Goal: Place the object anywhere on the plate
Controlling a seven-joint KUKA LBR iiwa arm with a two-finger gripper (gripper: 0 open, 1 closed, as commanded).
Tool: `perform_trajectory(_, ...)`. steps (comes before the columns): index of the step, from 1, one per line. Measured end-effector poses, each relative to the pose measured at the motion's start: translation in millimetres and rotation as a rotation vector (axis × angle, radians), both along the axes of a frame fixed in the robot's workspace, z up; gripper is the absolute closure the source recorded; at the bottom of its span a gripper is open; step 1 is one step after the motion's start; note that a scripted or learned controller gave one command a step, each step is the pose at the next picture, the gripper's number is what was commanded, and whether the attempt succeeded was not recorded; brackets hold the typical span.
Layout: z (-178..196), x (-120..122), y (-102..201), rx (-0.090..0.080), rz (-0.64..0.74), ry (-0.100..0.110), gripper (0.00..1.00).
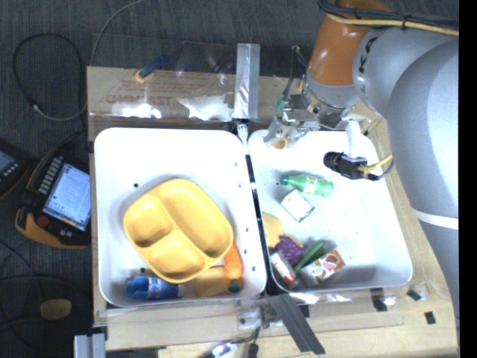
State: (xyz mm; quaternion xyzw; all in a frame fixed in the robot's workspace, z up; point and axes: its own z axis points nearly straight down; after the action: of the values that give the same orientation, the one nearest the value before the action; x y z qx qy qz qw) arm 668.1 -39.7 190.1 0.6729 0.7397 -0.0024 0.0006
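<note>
Up at the far end of the right bin point(387, 222), the gripper point(287, 129) hangs low over the bin's back left corner, beneath the arm's orange band point(339, 43). Its metal parts bunch together there, and how wide it stands, or whether it has hold of anything, cannot be told from this angle; a small tan shape sits right at its tip, too blurred to name.

Nearest to the gripper, just toward the front of the bin, a green bottle point(307, 184) lies on its side. Right beside that bottle, a little farther from the gripper, rests a small white box point(297, 205). Off to the gripper's side, toward the arm, a black object with a yellow cable point(349, 164) hangs beside the wrist.

Farther still, at the front of the same bin, a clutter lies packed together: a purple item point(290, 249), a dark green vegetable-like piece point(311, 253), a red and white packet point(326, 265), and a small red-labelled bottle point(282, 267).

Across the divider from the gripper, well apart from it, the yellow divided plate point(177, 228) sits in the left bin point(119, 155), with nothing lying on its three compartments. Touching the plate's front edge are an orange carrot point(233, 264) and a blue bottle point(151, 287) lying along the bin's front wall.
</note>
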Motion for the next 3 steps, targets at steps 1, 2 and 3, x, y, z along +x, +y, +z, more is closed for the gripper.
perform_trajectory(1, -7, -51, 79, 0.005, 0.249, 0.0, 1.0)
perform_trajectory(2, -7, -106, 108, 0.006, 0.67, 0.0, 1.0)
perform_trajectory(3, -76, -132, 166, -0.003, 0.883, -0.013, 1.0)
